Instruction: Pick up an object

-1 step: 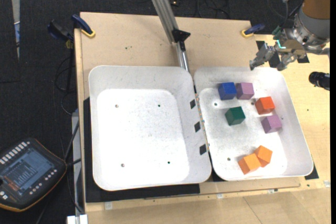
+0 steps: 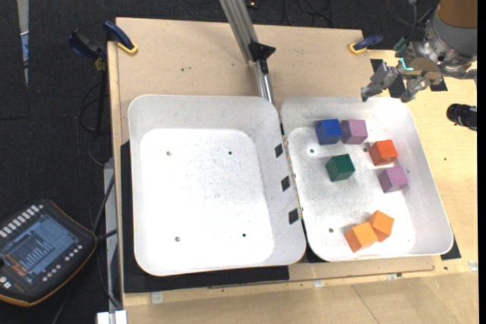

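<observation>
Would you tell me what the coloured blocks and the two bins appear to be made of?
The blue block and green block look like painted wood or hard plastic: flat matte faces, crisp edges, no glare. The right bin and left bin look like thin moulded white plastic, with rounded rims and speckled, scuffed floors.

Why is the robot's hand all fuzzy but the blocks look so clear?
In the camera view the gripper looks smeared, probably from moving, while the blue block and green block are sharp; the light is even, shadows under the blocks are soft, and the right bin shows no harsh glare.
</observation>
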`<state>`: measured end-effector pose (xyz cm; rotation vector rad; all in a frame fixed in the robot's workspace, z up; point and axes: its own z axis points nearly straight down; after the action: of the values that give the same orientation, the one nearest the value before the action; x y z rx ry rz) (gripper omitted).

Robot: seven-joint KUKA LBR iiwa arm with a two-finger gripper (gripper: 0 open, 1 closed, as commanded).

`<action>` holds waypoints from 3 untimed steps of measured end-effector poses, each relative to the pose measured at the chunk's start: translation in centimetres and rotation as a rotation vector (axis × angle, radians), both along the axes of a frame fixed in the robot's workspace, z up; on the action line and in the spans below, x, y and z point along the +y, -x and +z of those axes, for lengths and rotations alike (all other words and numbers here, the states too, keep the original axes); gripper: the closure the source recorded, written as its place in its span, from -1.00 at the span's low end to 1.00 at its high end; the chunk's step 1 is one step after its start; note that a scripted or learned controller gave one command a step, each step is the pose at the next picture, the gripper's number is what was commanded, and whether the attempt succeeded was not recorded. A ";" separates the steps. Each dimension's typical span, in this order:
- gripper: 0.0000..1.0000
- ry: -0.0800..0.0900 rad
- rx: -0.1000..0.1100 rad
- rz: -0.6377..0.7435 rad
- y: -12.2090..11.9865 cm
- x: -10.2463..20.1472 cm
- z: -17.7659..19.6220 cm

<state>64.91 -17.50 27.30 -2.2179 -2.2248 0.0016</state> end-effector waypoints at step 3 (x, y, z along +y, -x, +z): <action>-1.00 0.001 -0.006 -0.004 0.1 0.4 -14.8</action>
<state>64.83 -17.08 12.53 -2.2259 -2.2235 -0.0033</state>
